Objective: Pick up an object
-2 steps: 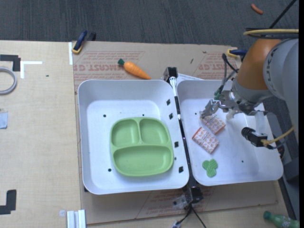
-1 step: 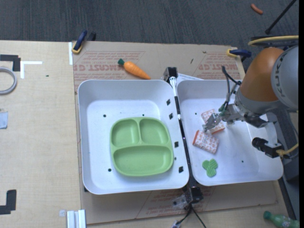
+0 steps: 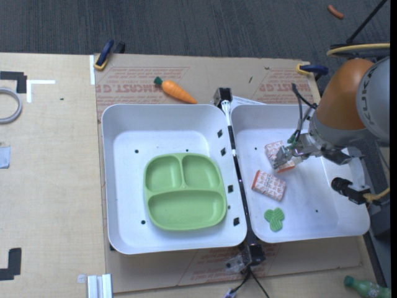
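Note:
In the right bin lie two pinkish brick-patterned blocks, one near its middle and one lower down. A small green leafy piece rests near the bin's front. My gripper comes in from the right and sits low, right against the lower right corner of the upper block, partly covering it. The wrist hides how the gripper stands. Nothing is visibly lifted off the bin floor.
The left bin holds a green divided plate. An orange carrot lies on the cardboard behind the bins. A blue clamp sits at the back left. Cables and a black fitting hang by the right bin's right side.

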You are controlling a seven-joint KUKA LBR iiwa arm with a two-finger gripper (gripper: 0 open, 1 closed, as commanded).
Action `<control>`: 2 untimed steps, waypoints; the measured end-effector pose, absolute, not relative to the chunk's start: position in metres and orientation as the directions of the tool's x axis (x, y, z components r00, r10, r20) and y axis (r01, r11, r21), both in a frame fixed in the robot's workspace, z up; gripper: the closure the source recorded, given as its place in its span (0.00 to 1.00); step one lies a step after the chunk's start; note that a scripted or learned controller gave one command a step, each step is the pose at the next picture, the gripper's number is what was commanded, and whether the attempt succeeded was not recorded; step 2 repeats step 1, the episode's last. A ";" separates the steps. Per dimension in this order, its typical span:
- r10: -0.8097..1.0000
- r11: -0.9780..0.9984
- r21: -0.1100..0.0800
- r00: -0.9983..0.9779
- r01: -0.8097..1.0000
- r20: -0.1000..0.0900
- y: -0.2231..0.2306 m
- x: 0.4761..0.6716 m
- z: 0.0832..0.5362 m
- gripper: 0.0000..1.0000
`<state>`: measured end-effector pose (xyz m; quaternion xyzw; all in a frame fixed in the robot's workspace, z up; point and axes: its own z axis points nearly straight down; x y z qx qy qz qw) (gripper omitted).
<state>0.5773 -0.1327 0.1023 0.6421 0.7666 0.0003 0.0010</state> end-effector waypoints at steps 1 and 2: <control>0.996 -0.094 0.001 0.094 0.996 -0.001 -0.091 0.548 0.261 1.00; 0.996 -0.094 0.001 0.094 0.996 -0.001 -0.091 0.548 0.261 1.00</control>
